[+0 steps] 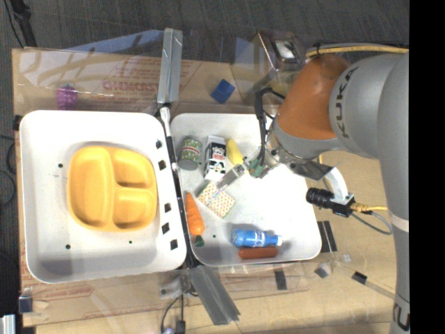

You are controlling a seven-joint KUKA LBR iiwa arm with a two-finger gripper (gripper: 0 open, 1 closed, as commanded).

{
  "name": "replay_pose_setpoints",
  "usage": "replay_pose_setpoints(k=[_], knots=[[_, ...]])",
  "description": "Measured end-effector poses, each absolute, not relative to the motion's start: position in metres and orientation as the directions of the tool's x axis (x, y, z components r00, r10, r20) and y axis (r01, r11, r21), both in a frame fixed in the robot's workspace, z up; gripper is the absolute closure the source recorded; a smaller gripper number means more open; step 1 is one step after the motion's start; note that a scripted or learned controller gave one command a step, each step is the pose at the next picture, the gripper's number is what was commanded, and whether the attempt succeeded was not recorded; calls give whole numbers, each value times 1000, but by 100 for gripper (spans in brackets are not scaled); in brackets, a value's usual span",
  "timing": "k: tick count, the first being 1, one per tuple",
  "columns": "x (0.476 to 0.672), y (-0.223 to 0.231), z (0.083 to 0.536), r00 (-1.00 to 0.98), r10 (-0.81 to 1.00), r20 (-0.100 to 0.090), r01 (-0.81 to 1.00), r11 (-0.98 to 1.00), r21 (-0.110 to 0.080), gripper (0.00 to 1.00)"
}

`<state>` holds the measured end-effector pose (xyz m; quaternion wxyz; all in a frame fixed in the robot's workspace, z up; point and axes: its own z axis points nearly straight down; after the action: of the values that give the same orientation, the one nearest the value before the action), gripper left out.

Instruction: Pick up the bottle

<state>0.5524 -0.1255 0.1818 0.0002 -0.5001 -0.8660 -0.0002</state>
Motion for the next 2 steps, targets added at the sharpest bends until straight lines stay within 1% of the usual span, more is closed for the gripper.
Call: replay_pose_setpoints(k=[1, 2], knots=[[487, -113, 96, -272, 962, -12, 962, 272, 7, 0], [477, -160, 98, -159, 987, 0, 987, 159, 0, 0]])
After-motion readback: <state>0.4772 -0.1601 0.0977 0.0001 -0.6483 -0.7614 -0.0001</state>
